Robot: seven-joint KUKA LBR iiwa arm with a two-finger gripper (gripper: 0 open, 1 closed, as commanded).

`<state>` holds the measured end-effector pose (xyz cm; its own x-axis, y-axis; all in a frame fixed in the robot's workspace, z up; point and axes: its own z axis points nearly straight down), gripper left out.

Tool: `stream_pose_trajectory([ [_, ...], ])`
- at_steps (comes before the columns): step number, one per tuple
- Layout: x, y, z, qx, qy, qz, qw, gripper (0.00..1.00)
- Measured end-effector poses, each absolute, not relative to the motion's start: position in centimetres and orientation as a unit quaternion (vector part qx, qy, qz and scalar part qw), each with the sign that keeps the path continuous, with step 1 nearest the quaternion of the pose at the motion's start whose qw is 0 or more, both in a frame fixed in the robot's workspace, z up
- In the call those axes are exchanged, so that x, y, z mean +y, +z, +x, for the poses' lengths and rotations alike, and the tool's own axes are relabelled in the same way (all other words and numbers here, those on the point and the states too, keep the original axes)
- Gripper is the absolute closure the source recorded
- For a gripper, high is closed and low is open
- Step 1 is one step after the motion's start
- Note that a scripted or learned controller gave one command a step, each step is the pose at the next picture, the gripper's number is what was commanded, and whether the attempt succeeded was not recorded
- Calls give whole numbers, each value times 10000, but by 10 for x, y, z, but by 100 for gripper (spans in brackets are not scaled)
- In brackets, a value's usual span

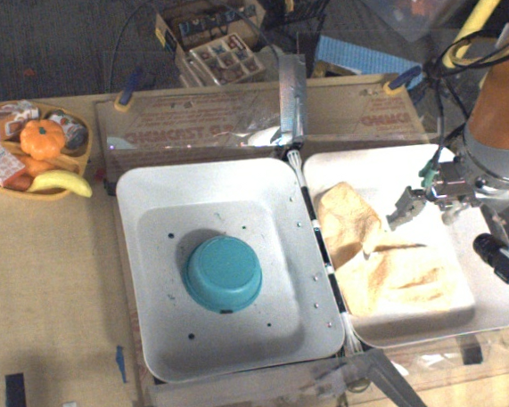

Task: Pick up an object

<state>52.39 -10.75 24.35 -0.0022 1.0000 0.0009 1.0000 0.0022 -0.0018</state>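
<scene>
A teal bowl [224, 273] lies upside down in the middle of the left bin [147, 199]. A crumpled tan cloth [382, 271] covers the left and front of the right bin [493, 309], with a raised fold at its back left corner. My gripper [404, 208] hangs over the right bin, just above the cloth's back edge and to the right of the raised fold. Nothing shows in it. The grey arm with its orange band [505, 111] comes in from the right.
A dish of toy fruit [28, 155] sits on the bench at the far left. A cardboard wall [193, 128] runs behind both bins. A metal strip [316, 237] divides them. Cables and clutter lie beyond the bench.
</scene>
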Motion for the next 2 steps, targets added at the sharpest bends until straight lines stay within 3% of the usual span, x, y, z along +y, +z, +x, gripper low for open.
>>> stream_pose_trajectory([
  [1, -93, 103, 506, -6749, 1, -7379, 4, 0],
  [2, -96, 112, 506, -6720, -2, -7405, -8, 100],
])
